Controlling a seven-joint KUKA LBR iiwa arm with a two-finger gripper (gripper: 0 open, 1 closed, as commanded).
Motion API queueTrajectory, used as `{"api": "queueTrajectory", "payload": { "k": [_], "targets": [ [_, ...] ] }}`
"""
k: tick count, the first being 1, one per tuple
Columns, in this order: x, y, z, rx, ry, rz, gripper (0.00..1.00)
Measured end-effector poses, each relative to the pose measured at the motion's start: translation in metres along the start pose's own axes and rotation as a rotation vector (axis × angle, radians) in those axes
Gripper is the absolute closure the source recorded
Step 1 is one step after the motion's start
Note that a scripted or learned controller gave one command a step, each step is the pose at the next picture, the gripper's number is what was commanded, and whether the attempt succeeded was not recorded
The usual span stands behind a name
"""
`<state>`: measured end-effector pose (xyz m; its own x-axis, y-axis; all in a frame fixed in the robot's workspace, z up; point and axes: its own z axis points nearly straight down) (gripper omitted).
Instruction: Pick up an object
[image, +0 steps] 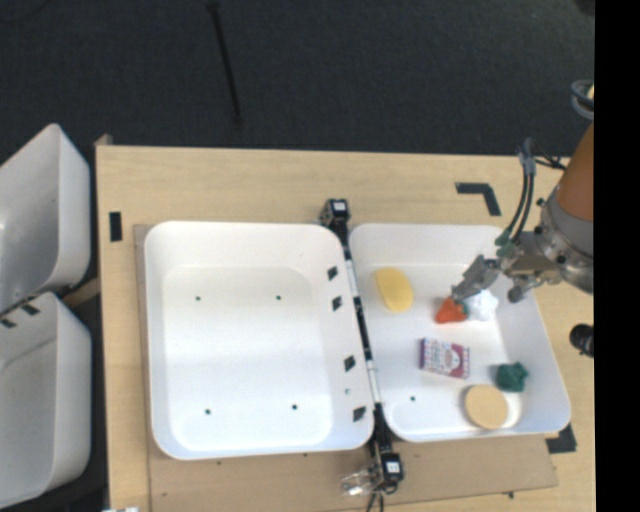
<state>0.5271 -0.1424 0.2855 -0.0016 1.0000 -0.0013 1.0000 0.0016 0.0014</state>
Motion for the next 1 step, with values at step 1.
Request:
{"api": "queueTrajectory", "payload": {
  "k": [1],
  "targets": [
    [-0.0622,0.0916,-0.0608,-0.013,-0.007,0.001,0.00]
  ]
}}
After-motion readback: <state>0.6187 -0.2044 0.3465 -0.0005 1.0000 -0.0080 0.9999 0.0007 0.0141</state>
